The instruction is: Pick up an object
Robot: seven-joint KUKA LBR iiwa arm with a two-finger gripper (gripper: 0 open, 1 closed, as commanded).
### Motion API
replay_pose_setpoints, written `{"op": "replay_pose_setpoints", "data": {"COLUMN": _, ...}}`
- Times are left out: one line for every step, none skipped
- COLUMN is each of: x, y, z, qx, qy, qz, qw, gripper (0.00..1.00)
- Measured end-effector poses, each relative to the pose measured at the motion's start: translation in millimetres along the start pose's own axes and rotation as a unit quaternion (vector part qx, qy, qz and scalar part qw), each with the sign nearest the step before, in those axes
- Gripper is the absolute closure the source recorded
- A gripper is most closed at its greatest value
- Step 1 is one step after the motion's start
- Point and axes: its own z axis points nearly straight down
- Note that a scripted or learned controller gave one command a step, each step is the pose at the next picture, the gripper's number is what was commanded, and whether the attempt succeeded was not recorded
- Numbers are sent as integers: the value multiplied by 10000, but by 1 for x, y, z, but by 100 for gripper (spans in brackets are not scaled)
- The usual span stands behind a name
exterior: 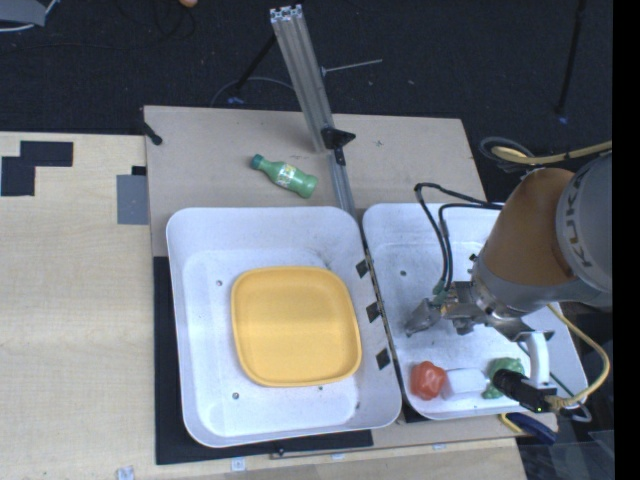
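The right bin [400,230] holds a small red rounded object [428,380] near its front edge. A green object [505,377] lies to the right of it, with a small white piece [465,378] between them. My gripper [420,318] hangs low over the middle of the right bin, pointing left. It sits up and slightly left of the red object and apart from it. Nothing shows in its grasp. The grey arm with its orange band [535,238] covers the bin's right part.
The left bin [190,238] carries a yellow square plate [296,325]. A green bottle [285,175] lies on the bench behind the bins. An aluminium rail [308,68] slants up from the gap between the bins. Black cables [432,218] loop over the right bin.
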Motion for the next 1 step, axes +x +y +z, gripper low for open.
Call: {"op": "replay_pose_setpoints", "data": {"x": -2, "y": 1, "z": -12, "qx": -24, "qy": -4, "qz": 17, "qw": 10000, "gripper": 100}}
